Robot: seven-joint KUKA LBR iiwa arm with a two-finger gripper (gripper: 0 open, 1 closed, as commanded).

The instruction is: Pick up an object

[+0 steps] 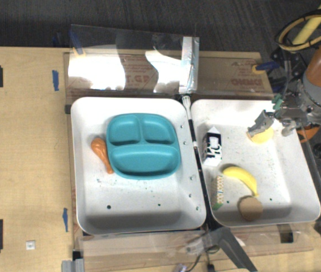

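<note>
My gripper point(273, 127) hangs over the far part of the right bin point(302, 205), and its two fingers stand spread apart, open. A small yellow object point(262, 136) lies on the bin floor right under the left fingertip point(256, 126), partly covered by it. It is beside that finger, not clamped between the two. Nearer the front lie a yellow banana point(241, 177) and a brown round object point(250, 207). A black-and-white box point(212, 145) sits by the bin's left wall.
A pale ridged strip point(220, 188) lies along the right bin's left wall. The left bin point(87, 203) holds a teal divided plate point(143, 145) with an orange drumstick-shaped piece point(101, 152) at its left side. A clear plastic sheet point(149, 61) stands behind the bins.
</note>
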